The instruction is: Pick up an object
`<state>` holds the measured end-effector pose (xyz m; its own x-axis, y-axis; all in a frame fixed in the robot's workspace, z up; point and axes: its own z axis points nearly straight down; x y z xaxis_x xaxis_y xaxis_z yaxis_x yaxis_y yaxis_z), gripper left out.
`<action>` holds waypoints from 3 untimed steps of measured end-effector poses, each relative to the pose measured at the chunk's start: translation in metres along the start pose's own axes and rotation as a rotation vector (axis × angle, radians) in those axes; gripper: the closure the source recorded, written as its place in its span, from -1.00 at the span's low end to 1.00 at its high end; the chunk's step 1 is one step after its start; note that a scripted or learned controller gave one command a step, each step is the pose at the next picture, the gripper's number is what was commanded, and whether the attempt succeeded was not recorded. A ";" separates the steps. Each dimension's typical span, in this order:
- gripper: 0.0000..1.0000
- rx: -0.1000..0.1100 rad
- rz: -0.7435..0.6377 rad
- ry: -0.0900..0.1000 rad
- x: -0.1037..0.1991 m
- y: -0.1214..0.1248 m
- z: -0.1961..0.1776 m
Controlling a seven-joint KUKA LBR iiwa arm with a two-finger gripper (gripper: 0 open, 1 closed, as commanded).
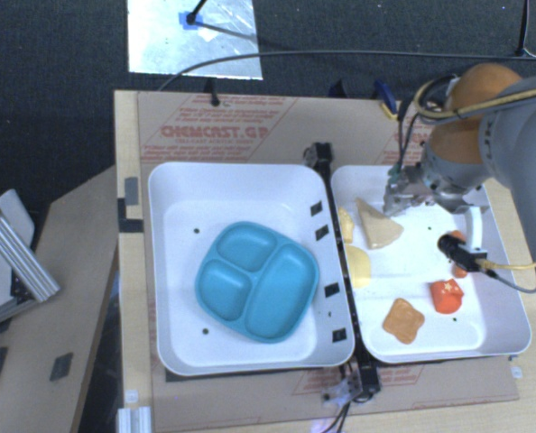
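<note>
The likeliest target is the cream wedge (381,228), lying flat in the upper left part of the right bin (489,327), its point aimed up the frame. The gripper (402,194) sits at that point, just above and to the right of it. From this slanted view I cannot tell whether it touches the wedge, or whether it is spread or closed.

To do the pick well, I would shift a little down-left so the grasp lands on the wedge's broad middle, not its thin tip, then descend straight. The piece looks low and flat, so I judge it could slide away instead of lifting.

A small yellow slice (344,225) lies just left of the wedge against the bin wall, and a pale yellow disc (358,266) lies just below; I would keep off both. An orange-brown piece (402,320) and a red piece (447,296) lie well apart, lower in the bin.

The left bin (182,210) holds a blue divided plate (257,280).
</note>
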<state>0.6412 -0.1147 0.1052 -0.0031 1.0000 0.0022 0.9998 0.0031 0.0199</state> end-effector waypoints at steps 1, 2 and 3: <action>1.00 0.014 -0.003 -0.003 0.003 0.007 -0.045; 1.00 0.011 -0.003 -0.004 -0.004 0.013 -0.108; 1.00 0.015 -0.003 -0.003 -0.004 0.015 -0.125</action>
<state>0.6536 -0.1191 0.2303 -0.0063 1.0000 -0.0007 1.0000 0.0063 0.0044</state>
